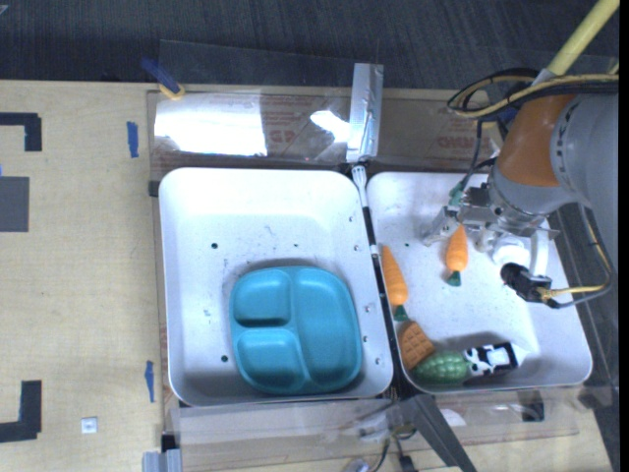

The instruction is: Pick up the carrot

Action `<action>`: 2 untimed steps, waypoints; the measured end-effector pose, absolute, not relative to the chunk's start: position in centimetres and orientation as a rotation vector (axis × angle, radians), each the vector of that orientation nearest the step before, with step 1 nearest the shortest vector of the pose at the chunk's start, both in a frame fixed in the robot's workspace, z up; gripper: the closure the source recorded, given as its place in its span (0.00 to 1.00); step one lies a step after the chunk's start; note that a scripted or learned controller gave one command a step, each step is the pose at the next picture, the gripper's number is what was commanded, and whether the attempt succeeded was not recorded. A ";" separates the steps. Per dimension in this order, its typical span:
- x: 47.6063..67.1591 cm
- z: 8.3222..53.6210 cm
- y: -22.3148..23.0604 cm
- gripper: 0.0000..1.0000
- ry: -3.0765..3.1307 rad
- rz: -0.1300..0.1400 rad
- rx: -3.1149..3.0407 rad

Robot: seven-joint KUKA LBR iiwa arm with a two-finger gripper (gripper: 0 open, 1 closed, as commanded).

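Note:
A small orange carrot [456, 252] with a green tip pointing down hangs in the right bin [565, 357], its upper end between the fingers of my gripper [458, 232]. The gripper is shut on that carrot, over the bin's upper middle. A second orange carrot [393, 277] lies along the bin's left wall, apart from the gripper and to its lower left.
At the right bin's front lie an orange textured toy [415, 342], a green bumpy toy [440, 368] and a black-and-white item [489, 358]. The left bin [197, 214] holds a blue divided plate [295, 328]. A foil-covered divider [364, 116] stands behind the bins.

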State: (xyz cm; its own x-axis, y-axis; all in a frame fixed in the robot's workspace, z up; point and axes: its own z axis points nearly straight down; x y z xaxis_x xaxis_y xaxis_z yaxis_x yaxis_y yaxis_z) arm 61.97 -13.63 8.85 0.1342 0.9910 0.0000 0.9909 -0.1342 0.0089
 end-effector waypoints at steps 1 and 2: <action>62.0 9.9 -13.6 1.00 2.063 0.009 2.359; 64.3 18.6 -6.9 1.00 1.790 0.004 2.579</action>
